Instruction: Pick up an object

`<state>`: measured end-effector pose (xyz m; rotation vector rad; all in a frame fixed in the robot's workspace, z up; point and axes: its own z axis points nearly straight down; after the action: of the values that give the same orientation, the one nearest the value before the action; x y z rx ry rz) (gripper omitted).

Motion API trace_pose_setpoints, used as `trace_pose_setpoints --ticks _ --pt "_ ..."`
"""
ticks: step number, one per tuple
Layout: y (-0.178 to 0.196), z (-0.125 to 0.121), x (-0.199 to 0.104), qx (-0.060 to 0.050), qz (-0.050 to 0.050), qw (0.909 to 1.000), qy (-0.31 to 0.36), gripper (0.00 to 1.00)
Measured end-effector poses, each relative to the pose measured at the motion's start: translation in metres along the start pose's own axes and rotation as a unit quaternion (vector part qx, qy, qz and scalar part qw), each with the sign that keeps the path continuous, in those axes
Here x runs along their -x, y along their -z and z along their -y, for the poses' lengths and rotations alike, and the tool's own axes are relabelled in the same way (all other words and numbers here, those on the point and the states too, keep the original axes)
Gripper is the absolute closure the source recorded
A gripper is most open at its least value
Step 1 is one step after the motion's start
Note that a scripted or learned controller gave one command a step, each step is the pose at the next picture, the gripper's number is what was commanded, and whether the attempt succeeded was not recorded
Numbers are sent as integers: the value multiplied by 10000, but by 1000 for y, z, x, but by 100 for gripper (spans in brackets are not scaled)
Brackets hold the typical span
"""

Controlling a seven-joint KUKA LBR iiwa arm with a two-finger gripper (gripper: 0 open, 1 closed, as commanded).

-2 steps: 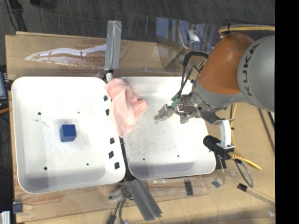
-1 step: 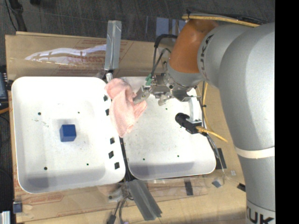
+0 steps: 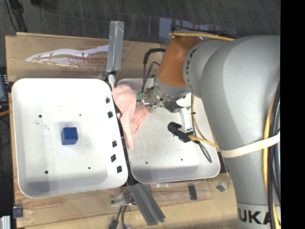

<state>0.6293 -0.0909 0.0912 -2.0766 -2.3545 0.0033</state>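
Dark carpeted floor (image 3: 71, 6) lies beyond a brown cardboard-covered bench (image 3: 57, 46).

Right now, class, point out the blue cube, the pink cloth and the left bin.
blue cube (image 3: 69, 135): camera view, middle of its top face.
pink cloth (image 3: 128, 109): camera view, middle of the crumpled fabric.
left bin (image 3: 28, 185): camera view, bare floor near its lower left corner.

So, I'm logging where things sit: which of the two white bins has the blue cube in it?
The left bin: the blue cube sits on its floor. The right bin holds the pink cloth, where the gripper is.
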Motion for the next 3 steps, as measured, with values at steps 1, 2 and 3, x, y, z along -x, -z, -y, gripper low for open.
trace_pose_setpoints --ticks 1,2,3 --pt "0 0 0 1 1 10000 -1 0" --pt "10 0 -1 -10 0 10000 25 100" --pt "101 -1 -32 8 1 9985 547 100"
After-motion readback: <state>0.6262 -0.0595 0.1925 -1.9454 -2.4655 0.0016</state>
